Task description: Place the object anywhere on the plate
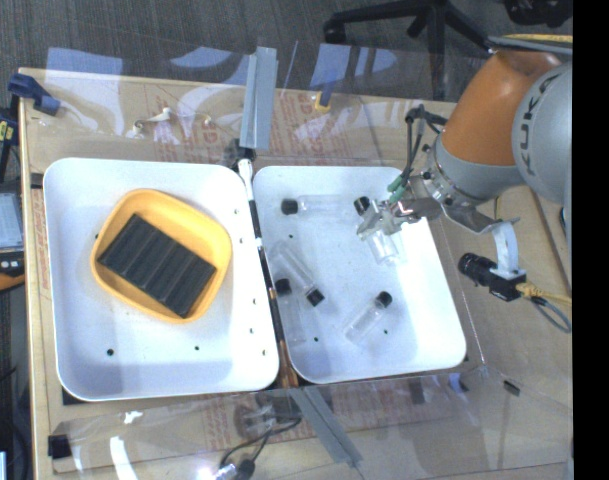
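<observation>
1. The gripper (384, 220) hangs over the right bin (434, 338); its finger state cannot be told.
2. Clear vials (364, 320) lie scattered in that bin.
3. The yellow plate (119, 220) sits in the left bin (74, 358).

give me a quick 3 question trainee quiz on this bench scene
1. True or false: the yellow plate sits in the left bin.
2. Which bin holds the clear vials? A) left B) right
3. Fill in: the end effector is over the ____ bin's upper part.

Key: 1 true; 2 B, the right bin; 3 right.
</observation>
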Tool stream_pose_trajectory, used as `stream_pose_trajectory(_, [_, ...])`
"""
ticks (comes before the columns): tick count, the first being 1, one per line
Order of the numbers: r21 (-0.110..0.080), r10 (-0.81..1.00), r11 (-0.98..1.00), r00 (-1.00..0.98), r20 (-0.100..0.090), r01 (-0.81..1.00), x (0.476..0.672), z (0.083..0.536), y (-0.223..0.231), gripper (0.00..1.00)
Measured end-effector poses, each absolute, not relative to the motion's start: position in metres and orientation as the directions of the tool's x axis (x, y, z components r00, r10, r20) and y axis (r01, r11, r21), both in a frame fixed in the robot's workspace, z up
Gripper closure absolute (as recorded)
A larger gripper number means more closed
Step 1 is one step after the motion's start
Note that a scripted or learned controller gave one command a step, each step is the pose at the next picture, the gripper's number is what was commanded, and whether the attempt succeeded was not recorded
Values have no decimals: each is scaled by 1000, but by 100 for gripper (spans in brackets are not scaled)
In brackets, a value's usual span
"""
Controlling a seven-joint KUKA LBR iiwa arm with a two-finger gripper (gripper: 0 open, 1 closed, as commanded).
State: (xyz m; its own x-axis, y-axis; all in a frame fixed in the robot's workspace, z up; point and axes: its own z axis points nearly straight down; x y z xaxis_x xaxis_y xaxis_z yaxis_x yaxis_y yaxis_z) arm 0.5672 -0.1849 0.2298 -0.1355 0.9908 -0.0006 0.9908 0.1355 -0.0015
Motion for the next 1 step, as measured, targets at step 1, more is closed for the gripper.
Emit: stream_pose_trajectory(1, [-5, 991, 132, -132, 0, 991, 565, 225, -79, 100])
